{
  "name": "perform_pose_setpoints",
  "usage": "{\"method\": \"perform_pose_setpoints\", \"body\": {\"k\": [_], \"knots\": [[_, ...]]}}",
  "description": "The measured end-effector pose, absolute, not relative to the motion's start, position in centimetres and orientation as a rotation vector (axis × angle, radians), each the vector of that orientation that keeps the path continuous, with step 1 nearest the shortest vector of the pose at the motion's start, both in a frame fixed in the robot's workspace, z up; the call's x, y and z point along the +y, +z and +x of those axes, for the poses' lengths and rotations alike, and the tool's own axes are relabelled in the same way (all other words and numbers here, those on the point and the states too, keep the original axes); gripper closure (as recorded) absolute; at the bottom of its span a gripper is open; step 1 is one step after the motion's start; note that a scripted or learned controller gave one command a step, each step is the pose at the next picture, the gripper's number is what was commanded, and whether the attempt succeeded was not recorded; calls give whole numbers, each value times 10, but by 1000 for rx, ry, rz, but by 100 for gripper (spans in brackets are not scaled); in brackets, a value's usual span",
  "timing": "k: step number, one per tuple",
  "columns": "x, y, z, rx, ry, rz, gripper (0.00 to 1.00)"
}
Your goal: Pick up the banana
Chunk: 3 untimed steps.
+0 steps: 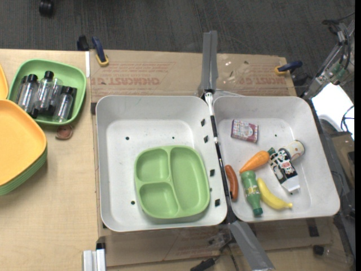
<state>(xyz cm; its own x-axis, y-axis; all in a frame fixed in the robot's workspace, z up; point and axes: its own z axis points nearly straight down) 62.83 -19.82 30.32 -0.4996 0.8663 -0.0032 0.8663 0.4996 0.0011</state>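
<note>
The banana [274,199] lies flat in the right bin [318,151], in that bin's near part, close to its front wall. It is yellow, slightly curved, and runs at a slant, with one end pointing toward the bin's middle and the other toward its front right corner.

Just beside it, nearer the bin's left wall, a green bottle [251,193] lies on its side, touching or almost touching the banana along its length. An orange carrot [255,161] lies near the bin's centre, its thick end just above the top of the bottle. A reddish sausage [232,182] rests against the bin's left wall. A black and white carton [284,166] lies right of the bin's centre, close to the banana's upper end, though I cannot tell if they touch. A small pink box [244,130] sits toward the bin's back, well apart from the banana.

Left of the right bin, touching it along a shared edge, stands the left bin [110,151], which holds a green divided plate [171,181]. Far to the left of the right bin, a green tray [73,78] carries small dark-capped bottles [45,95], and a stack of yellow plates [17,145] sits by it.
</note>
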Motion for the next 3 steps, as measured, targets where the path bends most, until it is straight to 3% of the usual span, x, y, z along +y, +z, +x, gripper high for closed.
{"method": "perform_pose_setpoints", "body": {"k": [1,2,3], "knots": [[-222,278,646,2293,-3,2145,100],[-222,286,649,1861,-4,2530,100],[-171,326,659,2248,-2,2192,100]]}}
